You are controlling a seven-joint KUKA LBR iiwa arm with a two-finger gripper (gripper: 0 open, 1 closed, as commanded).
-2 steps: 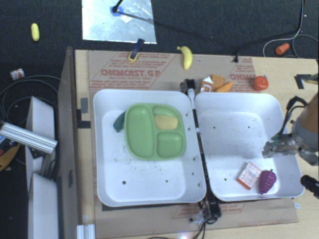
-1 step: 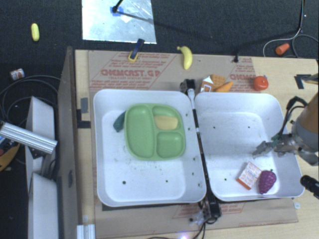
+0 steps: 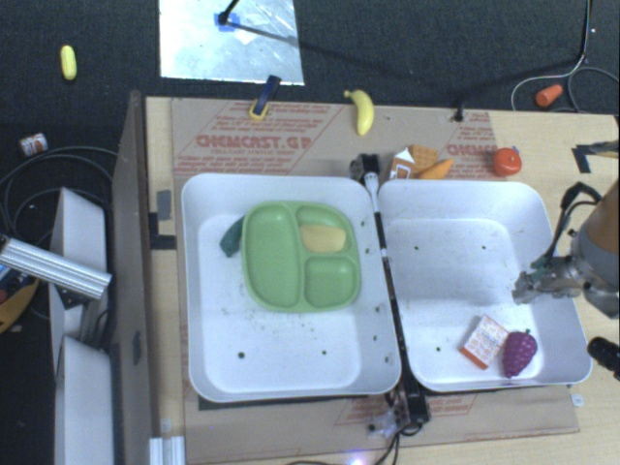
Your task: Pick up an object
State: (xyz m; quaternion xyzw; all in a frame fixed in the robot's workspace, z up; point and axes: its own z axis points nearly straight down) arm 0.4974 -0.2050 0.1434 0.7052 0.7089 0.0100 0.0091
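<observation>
In the right bin, near its front right corner, lie a small orange and white packet and a purple bunch of grapes, side by side and touching. My gripper is at the right edge of this bin, above and a little right of the two objects, with nothing visibly held. The left bin holds a green divided tray with a yellow piece in its upper right compartment. A dark green object lies beside the tray's left side.
Behind the bins on the cardboard lie a banana, an orange carrot-like toy with a box, and an orange-red fruit. A black divider runs between the bins. The arm's body stands over the right rim.
</observation>
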